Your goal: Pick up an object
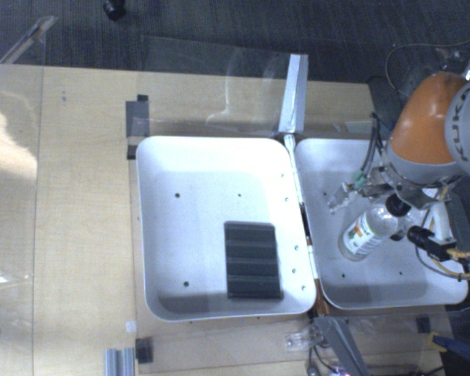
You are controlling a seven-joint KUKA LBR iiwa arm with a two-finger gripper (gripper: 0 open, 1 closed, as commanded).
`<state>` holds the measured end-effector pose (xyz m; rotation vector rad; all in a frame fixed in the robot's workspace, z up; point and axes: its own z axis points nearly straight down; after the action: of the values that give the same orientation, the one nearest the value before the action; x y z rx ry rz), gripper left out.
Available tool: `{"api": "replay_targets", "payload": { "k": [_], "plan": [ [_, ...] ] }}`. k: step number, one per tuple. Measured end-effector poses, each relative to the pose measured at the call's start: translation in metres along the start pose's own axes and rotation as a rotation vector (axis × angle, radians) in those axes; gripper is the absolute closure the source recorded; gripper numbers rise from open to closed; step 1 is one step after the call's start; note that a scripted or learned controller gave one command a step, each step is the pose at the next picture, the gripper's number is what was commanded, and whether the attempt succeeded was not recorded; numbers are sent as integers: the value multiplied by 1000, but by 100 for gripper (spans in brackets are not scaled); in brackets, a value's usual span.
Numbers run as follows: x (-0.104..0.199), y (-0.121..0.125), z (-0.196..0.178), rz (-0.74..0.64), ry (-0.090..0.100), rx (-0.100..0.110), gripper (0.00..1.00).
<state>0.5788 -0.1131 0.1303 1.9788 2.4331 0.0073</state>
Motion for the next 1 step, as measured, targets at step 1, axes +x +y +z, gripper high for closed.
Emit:
{"api": "replay_targets", "payload": {
  "k": [1],
  "plan": [
    [19,-51,40,-8,-2,-5,0]
  ]
}}
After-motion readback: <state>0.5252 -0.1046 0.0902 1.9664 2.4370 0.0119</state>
